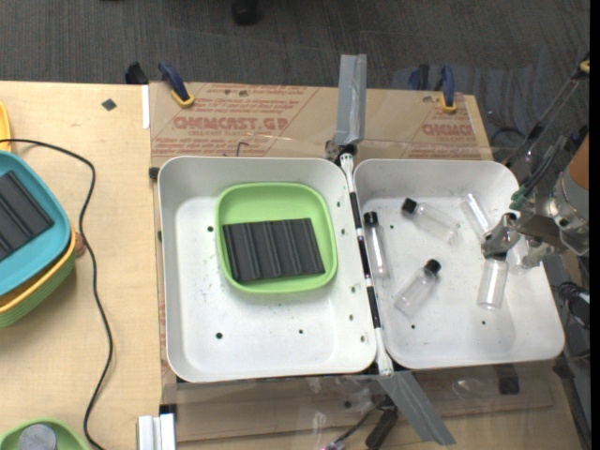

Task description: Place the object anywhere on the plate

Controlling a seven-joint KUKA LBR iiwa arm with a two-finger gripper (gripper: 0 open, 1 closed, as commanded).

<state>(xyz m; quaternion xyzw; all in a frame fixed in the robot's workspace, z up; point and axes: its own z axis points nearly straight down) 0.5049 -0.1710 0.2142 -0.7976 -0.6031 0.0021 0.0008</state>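
My gripper hangs over the right bin, far from the green plate. A clear vial lies in that bin just below me, apart from my tips. Whether I'm spread or pressed together, I can't tell.

I saw a wooden desk carrying two white bins side by side on cardboard, with a black cable at left.
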